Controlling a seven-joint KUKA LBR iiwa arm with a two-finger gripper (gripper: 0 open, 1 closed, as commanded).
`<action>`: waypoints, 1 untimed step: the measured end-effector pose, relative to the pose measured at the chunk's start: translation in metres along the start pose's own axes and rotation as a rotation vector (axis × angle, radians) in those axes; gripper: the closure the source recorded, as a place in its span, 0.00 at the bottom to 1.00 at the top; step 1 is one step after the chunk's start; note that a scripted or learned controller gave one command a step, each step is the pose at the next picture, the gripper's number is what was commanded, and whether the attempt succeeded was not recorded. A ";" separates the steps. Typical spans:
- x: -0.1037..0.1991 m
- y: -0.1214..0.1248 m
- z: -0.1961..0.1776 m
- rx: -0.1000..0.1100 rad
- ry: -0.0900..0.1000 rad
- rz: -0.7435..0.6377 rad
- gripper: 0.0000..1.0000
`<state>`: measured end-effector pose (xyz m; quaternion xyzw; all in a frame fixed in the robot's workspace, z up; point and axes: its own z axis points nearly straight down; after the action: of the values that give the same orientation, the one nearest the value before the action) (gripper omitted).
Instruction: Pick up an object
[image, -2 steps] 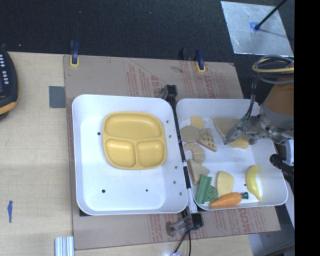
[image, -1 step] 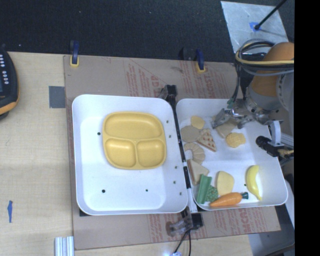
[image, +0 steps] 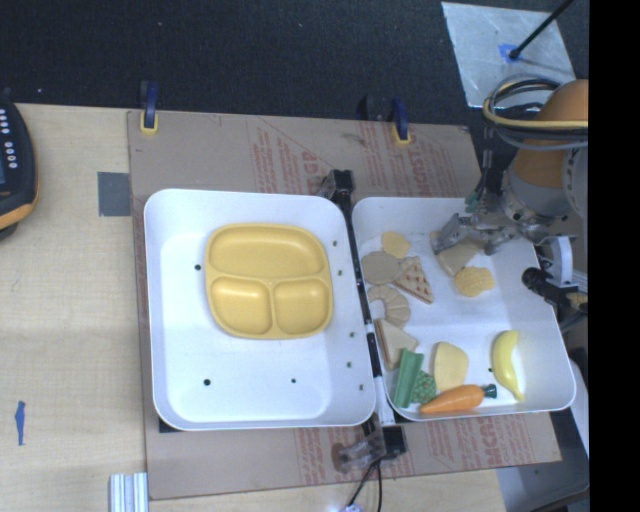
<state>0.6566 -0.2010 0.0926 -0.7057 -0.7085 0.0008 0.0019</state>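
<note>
The right bin holds several toy foods. My gripper hangs low over its back right part, fingers spread apart with nothing between them. Just below it lies a tan wedge, and beside that a round yellow biscuit. A small pale disc, a tan blob and a brown-crusted slice sit to the left. At the front lie a banana, a carrot, a yellow chunk and green pieces.
The left bin carries a yellow divided plate. Black clips hold the bins where their walls meet. The arm's orange band looms at the right edge. A dark device lies at the far left.
</note>
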 end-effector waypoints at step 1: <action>0.022 0.000 0.000 0.001 -0.002 -0.002 0.00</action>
<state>0.6561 -0.1794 0.0923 -0.7050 -0.7092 0.0018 0.0016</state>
